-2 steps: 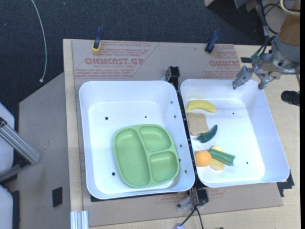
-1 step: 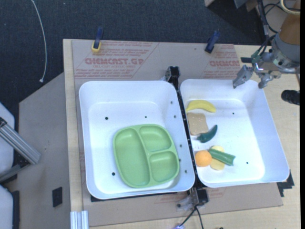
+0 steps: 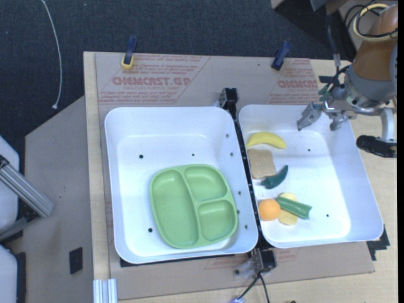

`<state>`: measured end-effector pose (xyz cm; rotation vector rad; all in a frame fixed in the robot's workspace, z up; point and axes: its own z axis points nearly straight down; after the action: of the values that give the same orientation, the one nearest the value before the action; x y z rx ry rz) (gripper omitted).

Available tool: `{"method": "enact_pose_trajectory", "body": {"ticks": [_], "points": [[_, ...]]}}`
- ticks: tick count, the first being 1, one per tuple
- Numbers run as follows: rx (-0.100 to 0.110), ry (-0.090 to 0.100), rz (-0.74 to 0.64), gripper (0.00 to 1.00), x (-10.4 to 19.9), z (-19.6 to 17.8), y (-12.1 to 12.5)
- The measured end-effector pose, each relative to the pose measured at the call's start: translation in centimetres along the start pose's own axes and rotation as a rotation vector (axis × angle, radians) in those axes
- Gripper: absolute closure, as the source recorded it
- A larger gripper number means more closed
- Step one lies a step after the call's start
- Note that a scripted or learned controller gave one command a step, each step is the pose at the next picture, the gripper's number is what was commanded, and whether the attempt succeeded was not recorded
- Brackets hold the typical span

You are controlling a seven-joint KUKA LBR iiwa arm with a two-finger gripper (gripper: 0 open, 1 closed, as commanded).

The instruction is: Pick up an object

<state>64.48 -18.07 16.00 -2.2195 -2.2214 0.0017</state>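
Note:
The right bin holds a yellow banana, a tan slice of bread, a dark green pepper, an orange and a corn cob with green husk, all along its left side. My gripper hangs over the back right corner of that bin, well above and to the right of the banana. Its two fingers are spread apart with nothing between them.
The left bin holds a green divided plate. A black clamp sits between the bins at the back. Blue clips pin the cardboard sheet. The arm's orange band rises at the right edge.

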Motion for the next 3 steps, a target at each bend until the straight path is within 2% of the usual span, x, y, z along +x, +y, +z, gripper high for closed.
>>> {"method": "enact_pose_trajectory", "body": {"ticks": [2,3], "points": [[0.003,0.0,0.0,0.0,0.2,7.7,-0.8],[-0.002,-0.001,0.0,1.0,0.2,6.4,-0.7]]}}
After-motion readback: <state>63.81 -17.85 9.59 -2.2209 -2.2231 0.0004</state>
